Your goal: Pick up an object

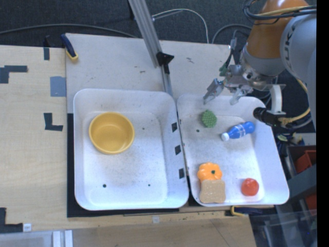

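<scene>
Bottle [238, 130] label unreadable; tool [224, 92] open, empty

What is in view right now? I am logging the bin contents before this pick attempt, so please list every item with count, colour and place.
bowl: 1, yellow, left bin, upper left part
green object: 1, green, right bin, far end, below the gripper
bottle: 1, blue with white cap, right bin, lying on its side
orange object: 1, orange, right bin, near end
bread slice: 1, tan, right bin, touching the orange object's near side
red object: 1, red, right bin, near right corner
bins: 2, white, side by side
gripper: 1, grey, open, above right bin's far edge, holding nothing
</scene>
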Robot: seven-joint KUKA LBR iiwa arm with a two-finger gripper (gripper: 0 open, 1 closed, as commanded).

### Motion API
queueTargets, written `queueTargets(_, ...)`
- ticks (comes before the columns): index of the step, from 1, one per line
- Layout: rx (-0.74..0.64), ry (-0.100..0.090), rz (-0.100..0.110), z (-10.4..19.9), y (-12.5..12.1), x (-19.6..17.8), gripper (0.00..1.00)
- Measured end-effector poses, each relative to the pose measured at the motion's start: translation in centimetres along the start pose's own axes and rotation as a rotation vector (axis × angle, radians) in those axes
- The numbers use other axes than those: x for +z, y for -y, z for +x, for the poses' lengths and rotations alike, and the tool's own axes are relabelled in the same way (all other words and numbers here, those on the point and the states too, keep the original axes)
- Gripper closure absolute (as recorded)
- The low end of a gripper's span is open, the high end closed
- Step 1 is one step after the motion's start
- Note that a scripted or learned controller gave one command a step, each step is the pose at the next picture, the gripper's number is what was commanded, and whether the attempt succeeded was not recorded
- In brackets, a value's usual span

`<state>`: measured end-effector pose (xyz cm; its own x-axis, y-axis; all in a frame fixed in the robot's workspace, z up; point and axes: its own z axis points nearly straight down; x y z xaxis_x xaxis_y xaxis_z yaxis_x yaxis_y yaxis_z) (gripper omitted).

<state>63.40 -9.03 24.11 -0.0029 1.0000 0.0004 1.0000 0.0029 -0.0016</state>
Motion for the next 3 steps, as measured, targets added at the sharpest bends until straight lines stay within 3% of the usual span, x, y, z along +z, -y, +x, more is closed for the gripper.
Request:
queueTargets(1, 0.000, 0.000, 0.000, 0.0, 0.0, 0.0, 0.00)
queueTargets(3, 0.001, 0.001, 0.007, -0.9, -0.5, 11.9, 0.00)
